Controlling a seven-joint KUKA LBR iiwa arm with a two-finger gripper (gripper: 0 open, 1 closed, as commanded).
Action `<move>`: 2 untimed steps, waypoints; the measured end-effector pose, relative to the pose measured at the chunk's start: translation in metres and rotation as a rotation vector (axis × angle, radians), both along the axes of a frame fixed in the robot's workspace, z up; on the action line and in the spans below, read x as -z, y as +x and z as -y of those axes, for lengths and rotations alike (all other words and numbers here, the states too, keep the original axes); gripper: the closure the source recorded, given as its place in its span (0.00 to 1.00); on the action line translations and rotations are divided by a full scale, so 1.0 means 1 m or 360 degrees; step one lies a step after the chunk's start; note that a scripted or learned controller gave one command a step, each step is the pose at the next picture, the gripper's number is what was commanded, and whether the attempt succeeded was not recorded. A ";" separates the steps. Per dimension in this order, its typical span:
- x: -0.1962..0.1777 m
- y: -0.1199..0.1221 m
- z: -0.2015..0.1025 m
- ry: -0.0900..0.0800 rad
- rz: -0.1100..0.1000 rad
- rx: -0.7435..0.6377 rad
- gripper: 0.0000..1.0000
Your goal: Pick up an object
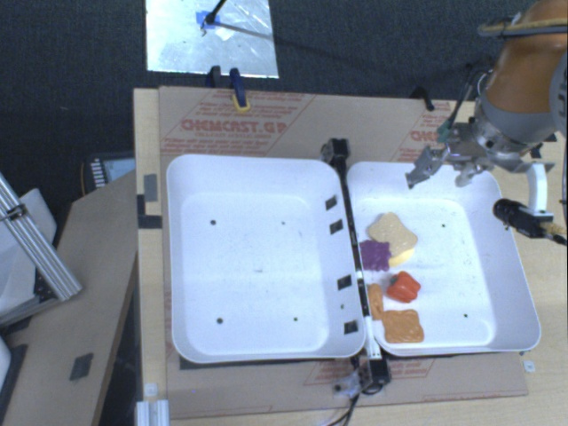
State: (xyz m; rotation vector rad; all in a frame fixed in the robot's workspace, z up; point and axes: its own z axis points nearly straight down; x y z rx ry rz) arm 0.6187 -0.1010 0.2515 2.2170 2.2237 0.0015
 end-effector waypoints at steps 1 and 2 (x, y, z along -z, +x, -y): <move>-0.117 -0.008 -0.046 0.0001 0.0022 -0.0011 0.00; -0.259 -0.070 -0.031 -0.0002 0.0029 -0.0002 0.00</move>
